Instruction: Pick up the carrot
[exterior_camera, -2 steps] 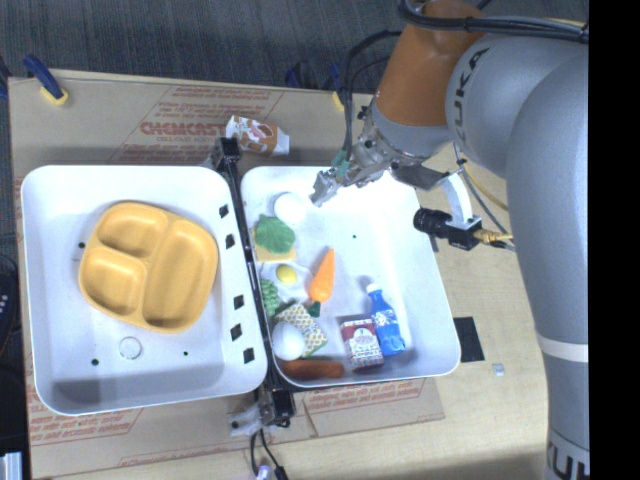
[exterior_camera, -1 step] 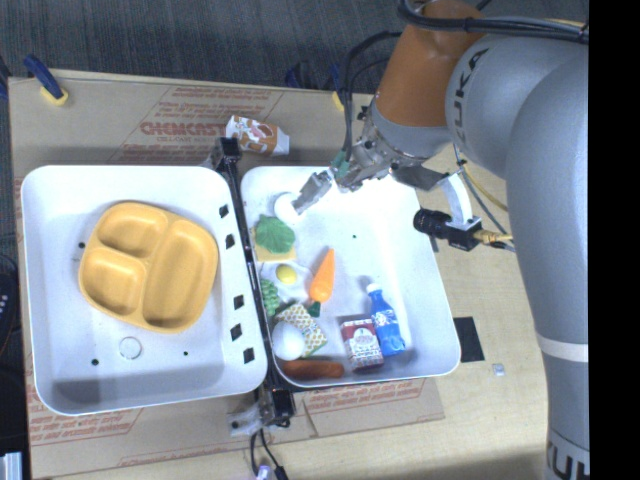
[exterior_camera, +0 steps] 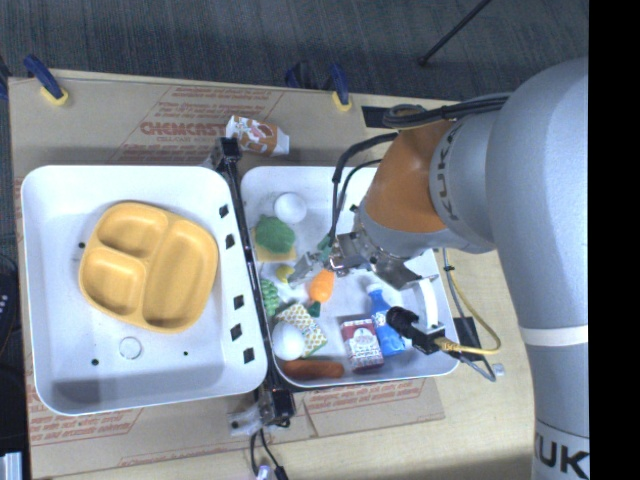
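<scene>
The carrot (exterior_camera: 321, 286) is a small orange piece with a green end, lying in the middle of the right bin (exterior_camera: 430, 360). My gripper (exterior_camera: 328, 262) hangs right above the carrot's upper end, close to it or touching it. The wrist's bulk and orange band (exterior_camera: 405, 193) hide the bin's upper right part. Nothing shows the carrot lifted; it rests among the other items.
Around the carrot lie a green round item (exterior_camera: 274, 235), a white ball (exterior_camera: 290, 207), a white egg (exterior_camera: 288, 342), a red box (exterior_camera: 360, 340), a blue bottle (exterior_camera: 384, 323) and a sausage (exterior_camera: 312, 370). The left bin (exterior_camera: 40, 268) holds a yellow divided plate (exterior_camera: 148, 264).
</scene>
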Controlling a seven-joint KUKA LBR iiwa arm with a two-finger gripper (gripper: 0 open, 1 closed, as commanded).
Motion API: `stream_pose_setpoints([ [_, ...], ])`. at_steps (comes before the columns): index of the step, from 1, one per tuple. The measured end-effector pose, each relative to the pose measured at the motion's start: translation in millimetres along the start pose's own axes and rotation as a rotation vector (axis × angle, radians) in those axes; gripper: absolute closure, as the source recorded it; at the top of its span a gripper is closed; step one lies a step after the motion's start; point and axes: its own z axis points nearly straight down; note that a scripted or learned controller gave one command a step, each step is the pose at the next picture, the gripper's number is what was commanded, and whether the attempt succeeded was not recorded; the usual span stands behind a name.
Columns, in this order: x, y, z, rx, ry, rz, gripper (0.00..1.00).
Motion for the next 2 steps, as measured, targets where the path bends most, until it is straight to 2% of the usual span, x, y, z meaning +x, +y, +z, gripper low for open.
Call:
stream_pose_setpoints([
  [1, -1.5, 0.9, -11.3, -0.002, -0.003, -0.003, 1.0],
  [2, 12.8, 62.2, -77.4, -0.003, -0.001, 0.279, 1.0],
])
